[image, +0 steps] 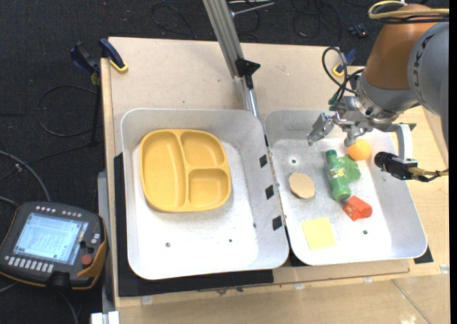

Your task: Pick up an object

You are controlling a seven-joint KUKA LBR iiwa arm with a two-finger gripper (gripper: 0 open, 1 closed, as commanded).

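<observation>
Since the right bin holds every loose item, the arm's gripper hangs over its far end, fingers spread and gripping nothing. The green bottle lies just toward the camera from it, its long axis running far-to-near, with the small orange ball beside the bottle's cap.

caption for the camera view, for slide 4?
KUKA arm's claw poised over the right bin above a green bottle and orange ball; yellow divided tray in the left bin.
</observation>
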